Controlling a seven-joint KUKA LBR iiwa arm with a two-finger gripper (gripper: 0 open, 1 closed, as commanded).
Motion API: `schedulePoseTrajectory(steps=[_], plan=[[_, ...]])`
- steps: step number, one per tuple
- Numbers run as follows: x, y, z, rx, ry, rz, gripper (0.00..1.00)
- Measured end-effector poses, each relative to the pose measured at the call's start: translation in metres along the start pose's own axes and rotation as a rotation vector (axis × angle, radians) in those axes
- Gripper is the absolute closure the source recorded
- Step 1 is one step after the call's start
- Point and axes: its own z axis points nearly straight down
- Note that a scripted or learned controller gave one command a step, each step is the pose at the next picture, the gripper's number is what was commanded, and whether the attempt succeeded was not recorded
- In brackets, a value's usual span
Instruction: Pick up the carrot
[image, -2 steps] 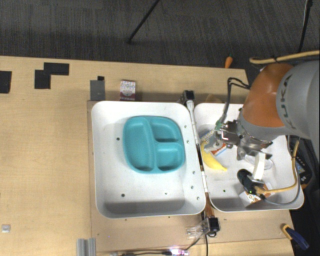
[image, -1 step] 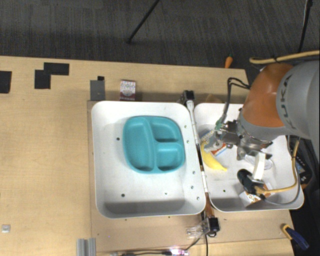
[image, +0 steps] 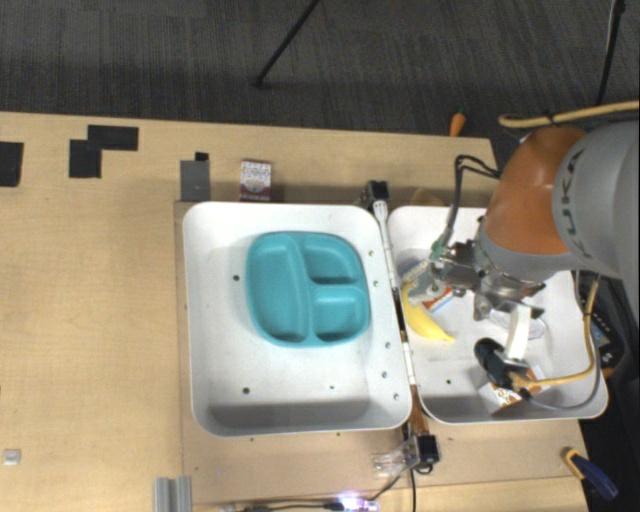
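The small orange carrot (image: 432, 299) lies in the right shallow white bin (image: 560, 405), near that bin's left wall, just above a yellow banana-shaped piece (image: 427, 324) and right under the arm's wrist. The grey arm with its orange band (image: 535, 200) is stooped over that bin from the tabletop's right edge, and its claw (image: 455, 283) sits right at the carrot, though how wide it stands I cannot tell. Over in the left white bin (image: 215, 330) rests a teal divided plastic tray (image: 305, 287), well apart from the action.
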Motion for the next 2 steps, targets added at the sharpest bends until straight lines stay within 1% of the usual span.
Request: schedulePoseTrajectory(steps=[2], plan=[[0.0, 0.0, 0.0, 0.0, 0.0, 0.0, 0.0]])
